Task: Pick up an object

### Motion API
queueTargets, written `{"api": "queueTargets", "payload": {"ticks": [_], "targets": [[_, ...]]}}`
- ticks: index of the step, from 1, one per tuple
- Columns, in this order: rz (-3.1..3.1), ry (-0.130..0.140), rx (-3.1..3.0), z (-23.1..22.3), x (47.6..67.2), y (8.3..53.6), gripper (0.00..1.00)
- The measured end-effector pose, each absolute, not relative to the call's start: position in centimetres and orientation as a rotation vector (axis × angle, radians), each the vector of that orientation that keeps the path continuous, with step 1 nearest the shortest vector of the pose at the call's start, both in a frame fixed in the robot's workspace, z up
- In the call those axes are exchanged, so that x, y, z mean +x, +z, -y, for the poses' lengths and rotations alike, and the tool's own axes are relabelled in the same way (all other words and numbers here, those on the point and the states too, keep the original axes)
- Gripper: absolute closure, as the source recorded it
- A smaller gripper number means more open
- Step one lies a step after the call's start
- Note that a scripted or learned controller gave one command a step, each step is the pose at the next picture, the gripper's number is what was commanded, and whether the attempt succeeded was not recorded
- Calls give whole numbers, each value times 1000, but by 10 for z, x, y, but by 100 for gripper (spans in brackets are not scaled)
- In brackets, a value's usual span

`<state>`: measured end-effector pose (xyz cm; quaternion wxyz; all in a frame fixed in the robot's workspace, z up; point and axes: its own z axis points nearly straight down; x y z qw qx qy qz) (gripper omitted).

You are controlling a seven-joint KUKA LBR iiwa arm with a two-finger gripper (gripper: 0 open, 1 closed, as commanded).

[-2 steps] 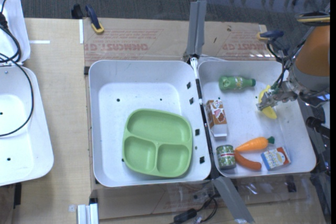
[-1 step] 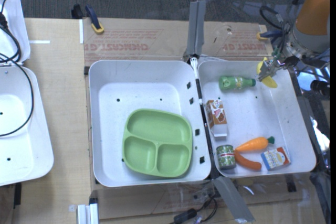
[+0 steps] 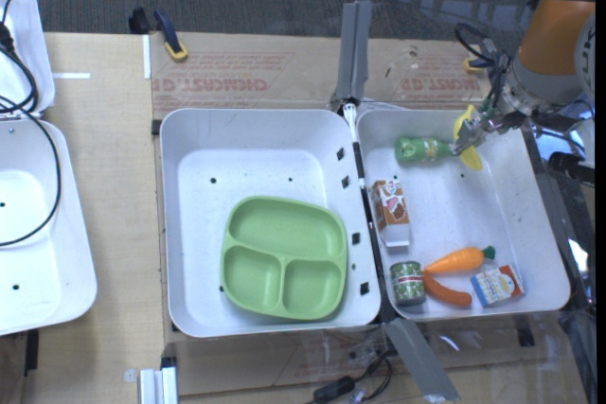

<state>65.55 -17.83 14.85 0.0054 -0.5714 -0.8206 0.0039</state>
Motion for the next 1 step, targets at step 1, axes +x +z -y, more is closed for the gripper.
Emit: {"api": "queueTargets", "payload": {"ticks": [1], "targets": [[2567, 16, -1788, 179, 655, 156, 100]]}}
